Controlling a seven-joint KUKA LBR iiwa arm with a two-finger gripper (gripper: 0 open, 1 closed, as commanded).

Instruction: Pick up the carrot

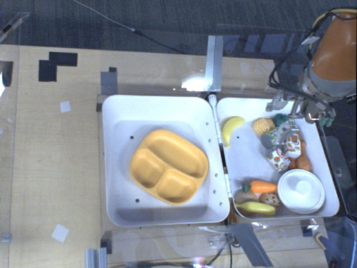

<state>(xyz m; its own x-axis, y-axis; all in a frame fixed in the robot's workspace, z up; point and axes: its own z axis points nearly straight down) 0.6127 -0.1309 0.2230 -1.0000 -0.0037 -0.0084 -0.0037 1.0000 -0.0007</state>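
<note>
The carrot (263, 187) lay near the front of the right bin (245, 155), hemmed by a white bowl (301, 190) on its right, a cookie (269, 199) and banana (256, 207) in front. The claw (285, 132) stood farther back above small toys; its opening could not be determined.
</note>
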